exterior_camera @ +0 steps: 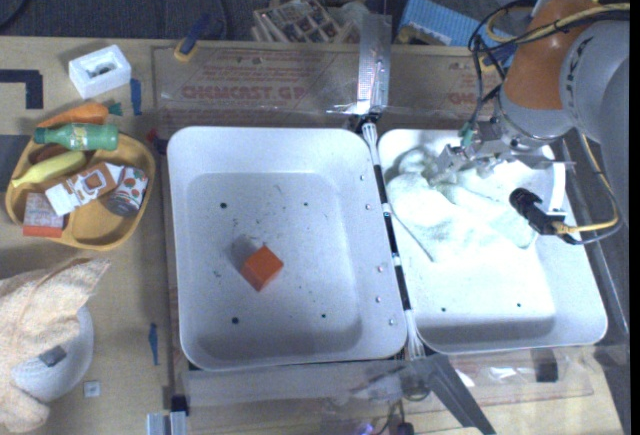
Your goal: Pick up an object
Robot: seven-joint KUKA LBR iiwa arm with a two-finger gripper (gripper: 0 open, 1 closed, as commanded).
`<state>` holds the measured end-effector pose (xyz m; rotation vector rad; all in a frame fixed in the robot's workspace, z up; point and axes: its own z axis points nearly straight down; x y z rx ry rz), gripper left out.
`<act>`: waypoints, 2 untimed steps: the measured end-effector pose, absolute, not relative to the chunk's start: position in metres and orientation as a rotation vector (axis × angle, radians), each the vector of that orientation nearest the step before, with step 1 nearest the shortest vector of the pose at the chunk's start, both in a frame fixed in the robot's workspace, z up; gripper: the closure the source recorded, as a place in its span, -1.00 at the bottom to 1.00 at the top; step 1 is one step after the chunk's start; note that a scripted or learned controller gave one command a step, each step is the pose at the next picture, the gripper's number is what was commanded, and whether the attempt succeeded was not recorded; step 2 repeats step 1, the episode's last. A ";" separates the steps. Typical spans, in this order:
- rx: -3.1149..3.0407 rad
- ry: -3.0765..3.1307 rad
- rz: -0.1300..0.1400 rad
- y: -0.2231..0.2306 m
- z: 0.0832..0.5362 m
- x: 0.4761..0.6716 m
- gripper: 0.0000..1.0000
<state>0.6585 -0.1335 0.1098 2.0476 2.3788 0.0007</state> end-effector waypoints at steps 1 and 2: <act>1.765 2.594 -0.004 -0.113 0.091 0.668 -1.00; 1.765 2.594 -0.004 -0.113 0.091 0.668 -1.00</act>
